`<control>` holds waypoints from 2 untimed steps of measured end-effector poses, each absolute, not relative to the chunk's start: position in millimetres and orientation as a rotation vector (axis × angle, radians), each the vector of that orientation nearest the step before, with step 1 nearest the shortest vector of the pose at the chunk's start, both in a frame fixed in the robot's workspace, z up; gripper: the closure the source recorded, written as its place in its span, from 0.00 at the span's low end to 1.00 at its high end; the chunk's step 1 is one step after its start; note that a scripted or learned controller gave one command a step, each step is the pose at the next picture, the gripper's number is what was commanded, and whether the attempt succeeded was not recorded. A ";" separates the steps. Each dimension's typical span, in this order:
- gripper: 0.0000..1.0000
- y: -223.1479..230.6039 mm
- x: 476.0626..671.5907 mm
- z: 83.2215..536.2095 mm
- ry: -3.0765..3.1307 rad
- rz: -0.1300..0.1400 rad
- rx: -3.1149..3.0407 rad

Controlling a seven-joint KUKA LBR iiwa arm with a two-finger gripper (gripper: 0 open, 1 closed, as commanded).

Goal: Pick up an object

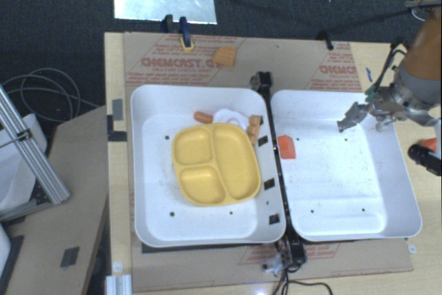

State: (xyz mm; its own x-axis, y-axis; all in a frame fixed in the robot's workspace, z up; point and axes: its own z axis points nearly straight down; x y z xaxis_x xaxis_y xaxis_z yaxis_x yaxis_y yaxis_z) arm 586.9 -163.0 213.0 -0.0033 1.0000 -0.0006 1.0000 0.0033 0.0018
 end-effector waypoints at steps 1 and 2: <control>0.00 -116.7 497.9 178.2 2.230 -0.005 2.227; 1.00 -119.3 503.1 191.5 2.220 0.004 2.218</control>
State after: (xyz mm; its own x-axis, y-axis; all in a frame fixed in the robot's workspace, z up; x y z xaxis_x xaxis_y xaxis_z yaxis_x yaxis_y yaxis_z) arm 503.1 -119.3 191.5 -0.0013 1.0000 -0.0005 1.0000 0.0013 0.0044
